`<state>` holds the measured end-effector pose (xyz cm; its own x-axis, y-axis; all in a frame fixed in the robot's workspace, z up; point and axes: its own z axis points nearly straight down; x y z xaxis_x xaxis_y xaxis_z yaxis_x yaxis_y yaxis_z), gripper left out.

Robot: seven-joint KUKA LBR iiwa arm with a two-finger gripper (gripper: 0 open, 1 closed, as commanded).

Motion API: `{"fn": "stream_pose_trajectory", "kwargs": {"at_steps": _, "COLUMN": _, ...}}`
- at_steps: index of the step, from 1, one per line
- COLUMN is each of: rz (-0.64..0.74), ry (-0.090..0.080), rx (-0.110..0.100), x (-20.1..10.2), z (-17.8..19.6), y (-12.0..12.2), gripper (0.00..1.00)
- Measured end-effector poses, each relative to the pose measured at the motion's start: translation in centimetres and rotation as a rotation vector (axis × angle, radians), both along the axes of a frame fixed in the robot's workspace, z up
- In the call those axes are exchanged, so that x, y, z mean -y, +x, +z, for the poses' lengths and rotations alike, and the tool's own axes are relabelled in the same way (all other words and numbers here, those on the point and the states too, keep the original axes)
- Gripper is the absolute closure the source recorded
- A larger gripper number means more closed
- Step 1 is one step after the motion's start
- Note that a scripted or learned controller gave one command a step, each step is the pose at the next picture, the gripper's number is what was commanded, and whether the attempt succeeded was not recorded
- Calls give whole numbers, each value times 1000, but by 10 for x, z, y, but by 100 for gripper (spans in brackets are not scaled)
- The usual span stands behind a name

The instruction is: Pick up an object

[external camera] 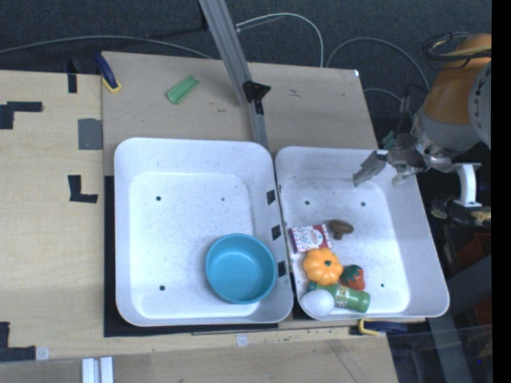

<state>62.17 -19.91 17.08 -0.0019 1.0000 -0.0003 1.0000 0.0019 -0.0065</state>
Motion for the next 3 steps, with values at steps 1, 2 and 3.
{"fn": "stream_pose_trajectory", "kwargs": {"at_steps": 1, "rz": 1, "ry": 0, "rx": 1, "x": 4, "z": -55, "y": 8, "gripper": 0}}
{"fn": "stream_pose_trajectory", "kwargs": {"at_steps": 2, "rz": 1, "ry": -1, "rx": 3, "x": 3, "z": -84, "y": 7, "gripper": 0}}
{"fn": "stream_pose_trajectory", "kwargs": {"at_steps": 3, "rz": 2, "ry": -2, "rx": 4, "x": 3, "z": -72, "y": 8, "gripper": 100}}
